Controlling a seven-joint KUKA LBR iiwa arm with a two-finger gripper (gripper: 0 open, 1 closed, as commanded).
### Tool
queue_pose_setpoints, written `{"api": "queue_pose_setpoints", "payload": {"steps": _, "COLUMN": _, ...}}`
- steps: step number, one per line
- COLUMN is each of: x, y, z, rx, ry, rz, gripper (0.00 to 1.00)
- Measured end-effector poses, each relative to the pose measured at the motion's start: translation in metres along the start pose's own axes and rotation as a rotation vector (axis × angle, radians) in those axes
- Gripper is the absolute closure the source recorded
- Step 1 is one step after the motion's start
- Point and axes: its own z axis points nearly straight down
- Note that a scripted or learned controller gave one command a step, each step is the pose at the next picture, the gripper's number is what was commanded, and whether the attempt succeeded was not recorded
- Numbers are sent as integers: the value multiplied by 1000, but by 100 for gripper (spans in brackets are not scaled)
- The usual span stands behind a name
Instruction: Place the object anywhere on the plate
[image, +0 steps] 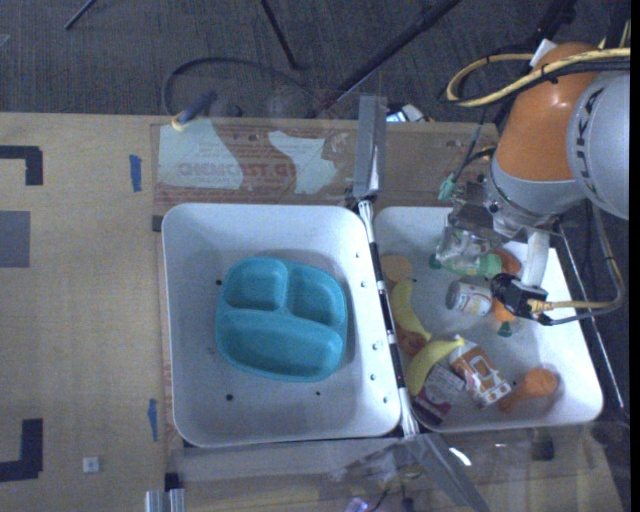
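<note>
Gripper is low over the far-left part of the right bin, above a clutter of toy food; can't tell how it is set or whether it has anything. Likely pick candidates right under it: a green item and a small can just nearer. Bananas, a snack packet and an orange piece crowd the near half. Plate is the blue sectioned one, centred in the left bin, bare. My read: still at the grasp step. Pick one item cleanly, lift straight up before translating left, since the two bin walls meet at a raised ridge between pick and plate. Left bin has open floor all round the plate, so any compartment works.
</note>
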Motion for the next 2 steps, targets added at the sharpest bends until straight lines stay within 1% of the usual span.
{"api": "queue_pose_setpoints", "payload": {"steps": 1, "x": 70, "y": -72, "z": -2, "rx": 2, "ry": 1, "rz": 11, "gripper": 100}}
{"api": "queue_pose_setpoints", "payload": {"steps": 2, "x": 146, "y": -75, "z": 12, "rx": -2, "ry": 1, "rz": -46, "gripper": 100}}
